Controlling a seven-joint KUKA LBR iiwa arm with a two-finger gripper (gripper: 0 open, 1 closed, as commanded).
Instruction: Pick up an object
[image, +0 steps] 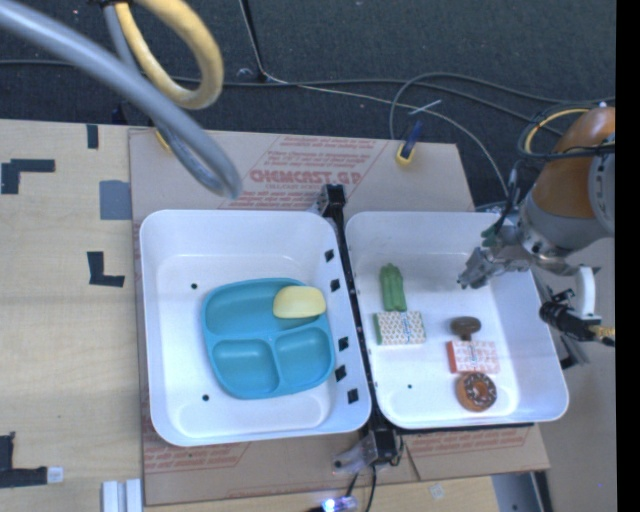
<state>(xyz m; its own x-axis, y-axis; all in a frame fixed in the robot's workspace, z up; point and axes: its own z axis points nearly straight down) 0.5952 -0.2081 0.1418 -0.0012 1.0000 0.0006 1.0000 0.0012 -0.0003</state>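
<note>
Hanging over the right bin's (520, 400) far right corner, the claw (478, 272) points down-left, its opening impossible to judge. Nearest it, a brown round object (465, 326) lies by the right wall.

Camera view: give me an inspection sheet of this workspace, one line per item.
Surface: cardboard sheet on a wooden bench, bearing the left bin and right bin side by side.
Job's things: right bin holds a green object, a patterned packet, a small brown piece, a red-and-white packet and a chocolate donut.
Clutter: blue divided tray in the left bin, a yellow object in its upper right compartment.
Grippers: gripper over the right bin's upper right, holding nothing visible.
Cables: thin wires behind the bins; grey and yellow hoses top left.
Surroundings: dark floor.
</note>
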